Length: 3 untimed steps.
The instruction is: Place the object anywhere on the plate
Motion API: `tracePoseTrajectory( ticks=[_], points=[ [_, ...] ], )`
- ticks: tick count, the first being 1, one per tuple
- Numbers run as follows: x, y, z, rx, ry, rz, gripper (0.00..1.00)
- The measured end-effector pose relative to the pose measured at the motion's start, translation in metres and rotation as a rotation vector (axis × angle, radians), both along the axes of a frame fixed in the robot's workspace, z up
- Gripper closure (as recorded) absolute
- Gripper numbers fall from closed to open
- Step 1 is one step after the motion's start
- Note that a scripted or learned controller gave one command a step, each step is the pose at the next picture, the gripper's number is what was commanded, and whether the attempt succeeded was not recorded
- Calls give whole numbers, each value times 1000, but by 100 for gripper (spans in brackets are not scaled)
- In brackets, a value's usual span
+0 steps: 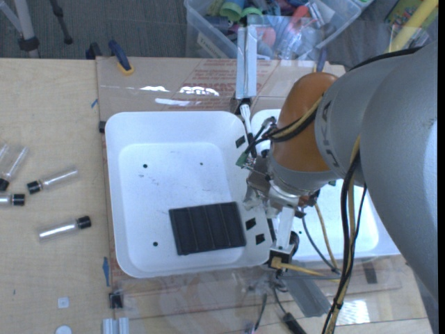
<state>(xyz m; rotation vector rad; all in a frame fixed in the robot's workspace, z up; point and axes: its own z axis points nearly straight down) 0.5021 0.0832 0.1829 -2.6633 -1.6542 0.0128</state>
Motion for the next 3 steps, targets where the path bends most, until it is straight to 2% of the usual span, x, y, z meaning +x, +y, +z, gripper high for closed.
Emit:
tracePoseTrajectory(
  ticks=[1,2,3],
  points=[
    [68,78,127,0,-10,335,100],
    [68,78,127,0,-9,336,0],
    [68,80,136,-2,-10,338,100]
  ],
)
